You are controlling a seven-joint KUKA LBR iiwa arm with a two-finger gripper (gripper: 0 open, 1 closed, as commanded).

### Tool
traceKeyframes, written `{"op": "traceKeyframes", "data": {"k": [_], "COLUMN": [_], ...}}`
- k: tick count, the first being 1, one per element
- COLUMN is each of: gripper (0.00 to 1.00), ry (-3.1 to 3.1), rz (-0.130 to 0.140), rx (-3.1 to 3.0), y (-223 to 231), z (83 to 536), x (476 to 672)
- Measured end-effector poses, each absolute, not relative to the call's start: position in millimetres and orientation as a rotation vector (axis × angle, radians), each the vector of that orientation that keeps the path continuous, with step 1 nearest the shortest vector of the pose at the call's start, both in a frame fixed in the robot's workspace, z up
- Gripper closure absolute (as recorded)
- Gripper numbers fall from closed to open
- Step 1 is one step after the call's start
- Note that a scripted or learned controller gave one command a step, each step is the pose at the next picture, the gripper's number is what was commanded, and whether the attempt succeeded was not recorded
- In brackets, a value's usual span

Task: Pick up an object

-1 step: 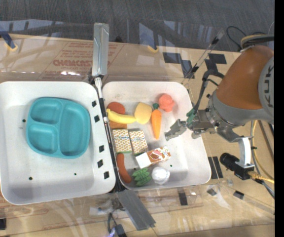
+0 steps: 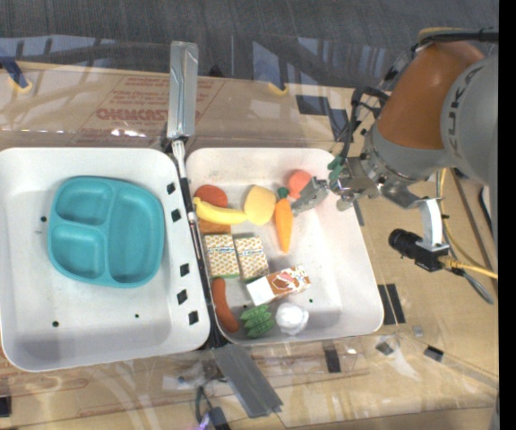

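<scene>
The right bin (image 2: 352,267) holds several toy foods: a banana (image 2: 218,213), a yellow lemon-like fruit (image 2: 259,204), a carrot (image 2: 283,224), a red-orange fruit (image 2: 298,182), two cracker packs (image 2: 236,256), a small carton (image 2: 278,285), a sausage (image 2: 223,305), a green broccoli piece (image 2: 258,321) and a white cup (image 2: 291,317). My gripper (image 2: 314,192) hangs over the bin's upper right part, just right of the red-orange fruit and above the carrot's top. Nothing shows between its fingers.
The left bin (image 2: 16,294) holds a teal divided plate (image 2: 106,229). A metal bar (image 2: 183,92) stands at the back between the bins. The arm's orange band (image 2: 428,88) and wrist hang over the right bin's far right rim.
</scene>
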State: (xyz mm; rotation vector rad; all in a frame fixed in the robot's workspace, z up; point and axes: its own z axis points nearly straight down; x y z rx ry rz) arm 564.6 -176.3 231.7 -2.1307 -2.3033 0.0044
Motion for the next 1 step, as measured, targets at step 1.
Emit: {"op": "traceKeyframes", "data": {"k": [1], "gripper": [0.0], "ry": [-2.522], "rz": [-0.005], "rx": [-1.879], "y": [-163.0], "z": [96.7], "x": [588.0]}}
